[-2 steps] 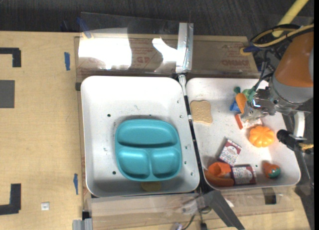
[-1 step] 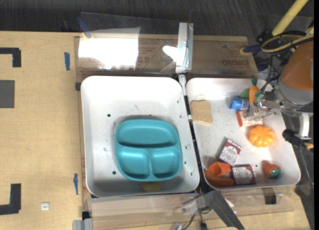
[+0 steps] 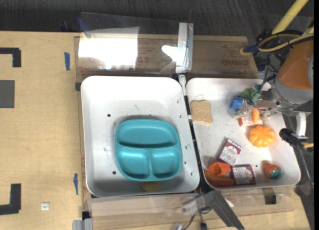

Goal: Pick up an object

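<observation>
Two shallow white bins sit side by side on the tan wooden desk (image 3: 35,139). Lying in the left bin (image 3: 94,94) is a teal plastic divided plate (image 3: 148,148) with three compartments, a little toward the near side, and a small yellowish thing peeps out from under its near edge, too hidden to name.

Several small things are scattered in the right bin (image 3: 219,92). A tan slice of toy bread (image 3: 201,112) lies near its left wall, toward the far side. A small orange pumpkin (image 3: 261,136) lies toward the right side, with a blue and green toy piece (image 3: 242,100) and a small orange and white piece (image 3: 249,117) just beyond it. Along the near wall are a small white and red carton (image 3: 230,152), an orange toy (image 3: 216,170), a red and white labelled can lying on its side (image 3: 242,174) touching that toy, and a little orange and green toy (image 3: 271,170) in the near right corner.

From the right, the grey arm with its orange band (image 3: 297,72) reaches over the right bin's right edge. Its hand (image 3: 266,105) is low beside the blue and green piece, just beyond the pumpkin; whether it is released or clenched cannot be told, and nothing is seen gripped in it.
</observation>
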{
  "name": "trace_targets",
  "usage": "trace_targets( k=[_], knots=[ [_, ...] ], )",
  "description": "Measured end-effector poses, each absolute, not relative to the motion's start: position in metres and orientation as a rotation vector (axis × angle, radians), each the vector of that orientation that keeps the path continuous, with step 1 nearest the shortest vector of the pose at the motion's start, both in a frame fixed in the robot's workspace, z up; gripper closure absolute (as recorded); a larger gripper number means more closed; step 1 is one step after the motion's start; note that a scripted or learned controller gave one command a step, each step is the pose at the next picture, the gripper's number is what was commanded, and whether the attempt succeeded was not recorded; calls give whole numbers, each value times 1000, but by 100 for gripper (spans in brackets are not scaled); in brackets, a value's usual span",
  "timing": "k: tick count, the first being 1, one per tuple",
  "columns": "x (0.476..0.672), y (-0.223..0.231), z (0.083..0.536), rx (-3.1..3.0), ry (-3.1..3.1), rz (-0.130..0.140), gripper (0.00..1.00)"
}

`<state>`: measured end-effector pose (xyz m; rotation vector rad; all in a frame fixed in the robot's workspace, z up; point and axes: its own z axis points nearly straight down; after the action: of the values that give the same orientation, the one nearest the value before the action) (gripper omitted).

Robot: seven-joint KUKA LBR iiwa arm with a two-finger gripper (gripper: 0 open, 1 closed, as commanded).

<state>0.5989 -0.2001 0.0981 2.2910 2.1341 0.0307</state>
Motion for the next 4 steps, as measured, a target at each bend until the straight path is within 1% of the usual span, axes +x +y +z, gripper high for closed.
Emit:
trace_targets(
  k=[1, 2, 3, 4],
  knots=[
    [652, -193, 171, 2343, 2081, 7, 0],
    [651, -194, 176, 2347, 2080, 0, 100],
    [651, -193, 175, 2347, 2082, -2, 0],
    [624, -205, 96, 2309, 2132, 17, 0]
  ],
)
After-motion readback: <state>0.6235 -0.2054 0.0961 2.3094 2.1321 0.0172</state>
